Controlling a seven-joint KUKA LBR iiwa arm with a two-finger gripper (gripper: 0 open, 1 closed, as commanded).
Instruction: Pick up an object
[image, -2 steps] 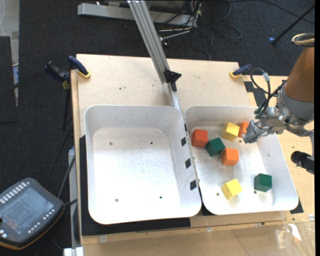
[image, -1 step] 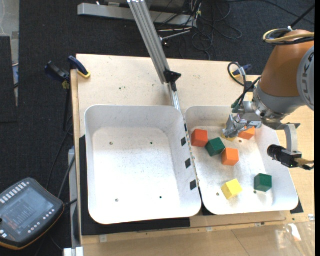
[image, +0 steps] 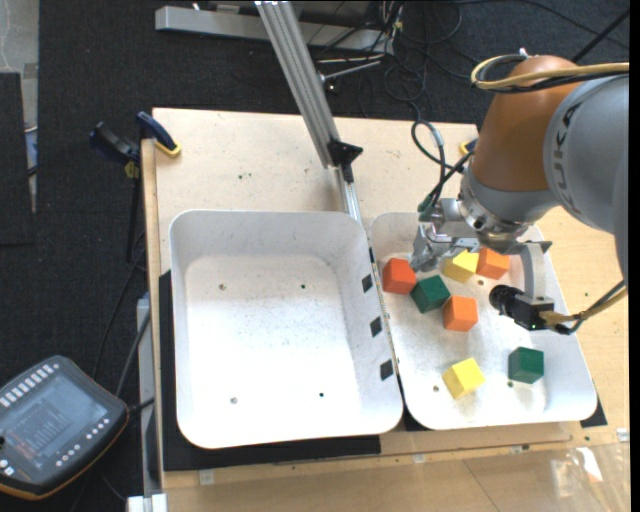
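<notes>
Over the right bin (image: 575, 400), the gripper (image: 432, 250) hangs near the bin's far edge, close to the divide between the two bins. Whether the fingers are open or closed cannot be told at this slant; no cube shows between them.

Seven cubes lie in the right bin. An orange cube (image: 399, 275) sits just beside the gripper, nearest the inner wall. A green cube (image: 431, 293) lies just right of it, with a second orange cube (image: 460, 312) beyond. A yellow cube (image: 461, 265) and a third orange cube (image: 492, 263) lie side by side under the wrist. These five form a tight cluster with little room between them. A second yellow cube (image: 464, 377) and a second green cube (image: 526, 365) lie well apart from the cluster, toward the near edge, with open floor around each.

The left bin (image: 190, 240) adjoins the right bin on the bench (image: 250, 150).
</notes>
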